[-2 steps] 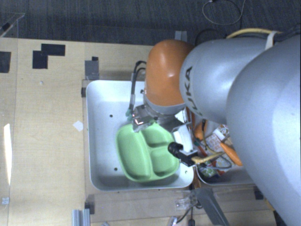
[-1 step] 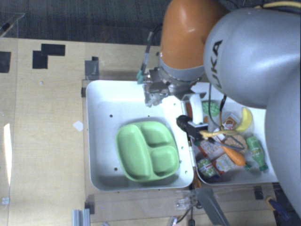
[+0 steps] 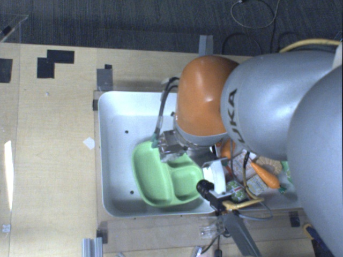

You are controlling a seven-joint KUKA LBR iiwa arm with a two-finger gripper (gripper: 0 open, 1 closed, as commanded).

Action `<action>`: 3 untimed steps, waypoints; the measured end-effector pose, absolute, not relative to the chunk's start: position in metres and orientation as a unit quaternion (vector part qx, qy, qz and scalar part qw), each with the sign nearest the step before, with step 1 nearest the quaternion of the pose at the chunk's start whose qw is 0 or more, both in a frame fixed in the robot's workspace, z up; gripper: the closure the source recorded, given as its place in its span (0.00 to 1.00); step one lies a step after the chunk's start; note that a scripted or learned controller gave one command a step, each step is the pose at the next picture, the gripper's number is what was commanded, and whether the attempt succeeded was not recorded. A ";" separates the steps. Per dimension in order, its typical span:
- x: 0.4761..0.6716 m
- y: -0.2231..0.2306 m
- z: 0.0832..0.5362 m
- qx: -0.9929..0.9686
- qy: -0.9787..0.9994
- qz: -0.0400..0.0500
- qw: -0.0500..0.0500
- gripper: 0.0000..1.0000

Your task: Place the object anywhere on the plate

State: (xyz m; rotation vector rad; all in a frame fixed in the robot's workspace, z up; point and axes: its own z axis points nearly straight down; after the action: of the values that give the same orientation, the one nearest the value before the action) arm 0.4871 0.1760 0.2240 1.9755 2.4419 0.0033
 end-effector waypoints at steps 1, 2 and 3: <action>0.487 0.210 0.237 0.549 0.836 0.002 0.001 1.00; 0.488 0.222 0.237 0.521 0.853 0.002 0.001 1.00; 0.488 0.126 0.208 0.569 0.822 0.002 0.001 1.00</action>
State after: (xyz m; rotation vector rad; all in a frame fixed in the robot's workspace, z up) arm 0.4877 0.1260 0.2079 1.7869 2.5808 0.0058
